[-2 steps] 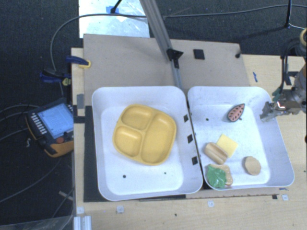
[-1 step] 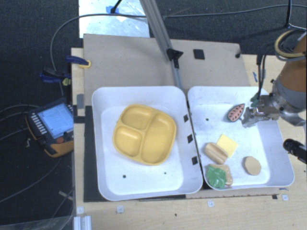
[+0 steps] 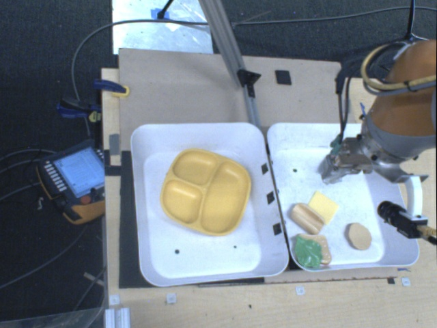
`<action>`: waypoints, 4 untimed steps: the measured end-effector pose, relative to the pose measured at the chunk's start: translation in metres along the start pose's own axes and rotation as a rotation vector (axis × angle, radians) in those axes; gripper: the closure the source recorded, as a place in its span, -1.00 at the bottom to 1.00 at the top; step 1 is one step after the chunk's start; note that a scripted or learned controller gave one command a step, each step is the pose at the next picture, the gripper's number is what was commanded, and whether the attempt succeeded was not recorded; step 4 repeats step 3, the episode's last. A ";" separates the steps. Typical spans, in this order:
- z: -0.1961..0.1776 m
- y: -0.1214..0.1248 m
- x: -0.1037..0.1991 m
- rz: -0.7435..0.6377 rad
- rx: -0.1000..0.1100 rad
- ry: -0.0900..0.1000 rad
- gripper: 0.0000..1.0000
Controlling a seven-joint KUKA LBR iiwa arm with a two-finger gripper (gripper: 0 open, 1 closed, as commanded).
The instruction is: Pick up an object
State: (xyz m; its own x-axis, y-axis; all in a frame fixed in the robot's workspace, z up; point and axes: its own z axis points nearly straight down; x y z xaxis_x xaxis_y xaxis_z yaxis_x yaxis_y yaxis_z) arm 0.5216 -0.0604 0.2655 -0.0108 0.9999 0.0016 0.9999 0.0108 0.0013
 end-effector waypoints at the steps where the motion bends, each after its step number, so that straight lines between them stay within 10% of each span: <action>1: 0.014 0.003 0.060 0.000 0.001 0.000 1.00; 3: 0.014 -0.002 0.157 0.000 0.000 0.001 1.00; 4: 0.014 -0.002 0.157 0.000 0.000 0.001 1.00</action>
